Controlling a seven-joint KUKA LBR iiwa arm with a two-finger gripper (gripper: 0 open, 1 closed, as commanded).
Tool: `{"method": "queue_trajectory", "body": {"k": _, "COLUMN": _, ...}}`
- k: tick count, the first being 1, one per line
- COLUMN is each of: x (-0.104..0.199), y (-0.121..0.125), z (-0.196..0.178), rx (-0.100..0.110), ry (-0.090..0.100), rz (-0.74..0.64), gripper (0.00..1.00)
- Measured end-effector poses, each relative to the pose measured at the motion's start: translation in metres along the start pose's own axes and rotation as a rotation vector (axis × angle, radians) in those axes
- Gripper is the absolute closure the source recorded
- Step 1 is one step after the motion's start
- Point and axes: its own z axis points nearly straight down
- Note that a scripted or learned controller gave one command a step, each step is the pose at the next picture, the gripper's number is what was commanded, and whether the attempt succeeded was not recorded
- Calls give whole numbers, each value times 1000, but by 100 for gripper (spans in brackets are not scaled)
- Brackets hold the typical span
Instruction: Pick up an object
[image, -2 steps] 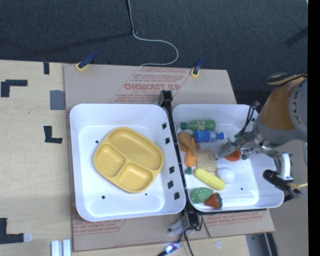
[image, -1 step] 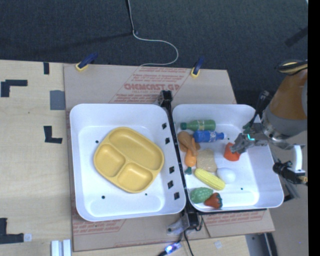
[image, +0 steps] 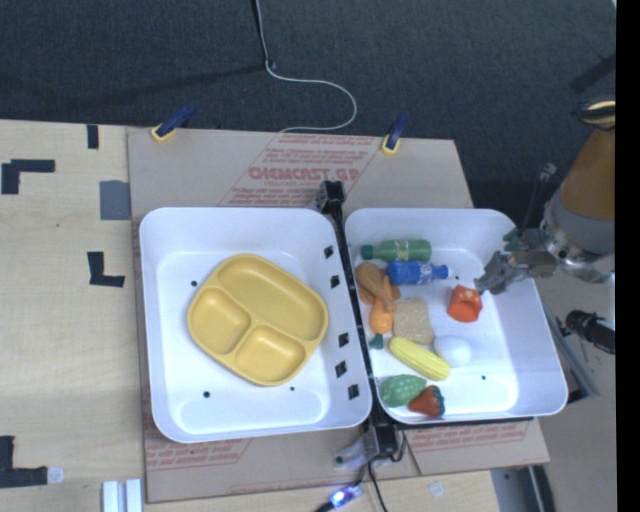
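The right bin (image: 520, 385) holds several toy foods: a green bottle (image: 397, 249), a blue bottle (image: 415, 272), an orange carrot-like piece (image: 379, 296), a tan bread slice (image: 412, 320), a yellow corn cob (image: 419, 358), a white egg (image: 454, 351), a green piece (image: 401, 388) and a strawberry (image: 428, 402). A red-orange pepper (image: 464, 304) lies near the bin's right side. My gripper (image: 494, 281) hangs just right of and above the pepper, at the bin's right rim, with nothing visibly between its fingers.
The left bin (image: 165, 300) carries a yellow divided plate (image: 257, 318). A black divider (image: 345, 300) runs between the bins. Clamps (image: 172, 123) and a white cable (image: 320, 85) sit at the bench's far edge. The arm's orange band (image: 590, 175) rises at right.
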Motion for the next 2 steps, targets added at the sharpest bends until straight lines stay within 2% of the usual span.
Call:
{"method": "queue_trajectory", "body": {"k": 1, "x": 0, "y": 1, "z": -20, "rx": 2, "ry": 1, "rz": 0, "gripper": 100}}
{"method": "queue_trajectory", "body": {"k": 2, "x": 54, "y": 6, "z": -9, "rx": 5, "ry": 3, "rz": -5, "gripper": 100}}
